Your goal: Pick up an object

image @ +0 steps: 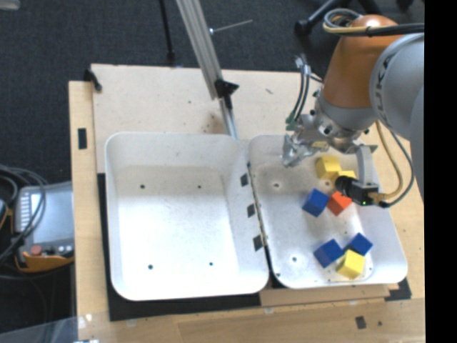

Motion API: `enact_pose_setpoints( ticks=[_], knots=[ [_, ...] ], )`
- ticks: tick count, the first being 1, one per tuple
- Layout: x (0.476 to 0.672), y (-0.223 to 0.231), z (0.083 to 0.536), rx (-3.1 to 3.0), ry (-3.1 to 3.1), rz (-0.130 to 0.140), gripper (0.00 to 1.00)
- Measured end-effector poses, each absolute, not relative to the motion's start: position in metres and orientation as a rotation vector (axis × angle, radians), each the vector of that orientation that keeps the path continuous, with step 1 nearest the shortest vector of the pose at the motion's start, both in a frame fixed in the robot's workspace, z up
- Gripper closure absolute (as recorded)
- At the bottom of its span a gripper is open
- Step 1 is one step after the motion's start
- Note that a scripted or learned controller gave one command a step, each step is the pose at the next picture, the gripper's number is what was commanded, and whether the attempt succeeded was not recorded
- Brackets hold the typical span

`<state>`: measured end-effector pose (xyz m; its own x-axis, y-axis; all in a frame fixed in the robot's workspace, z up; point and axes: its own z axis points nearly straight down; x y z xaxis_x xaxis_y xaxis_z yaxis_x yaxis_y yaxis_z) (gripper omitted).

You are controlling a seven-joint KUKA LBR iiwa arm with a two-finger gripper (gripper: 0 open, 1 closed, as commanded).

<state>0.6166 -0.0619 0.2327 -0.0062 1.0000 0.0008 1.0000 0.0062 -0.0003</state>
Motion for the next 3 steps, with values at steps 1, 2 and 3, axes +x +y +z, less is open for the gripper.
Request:
enact_pose_setpoints(
  ticks=[1,2,3],
  knots=[
    [0.606,-0.008,0.224,-2.213,-2.228,0.000,1.00],
    [0.597,0.037,0.236,-2.213,-2.230,-0.004,1.00],
    [0.579,0.084,0.229,-2.212,-2.228,0.001,1.00]
  ],
)
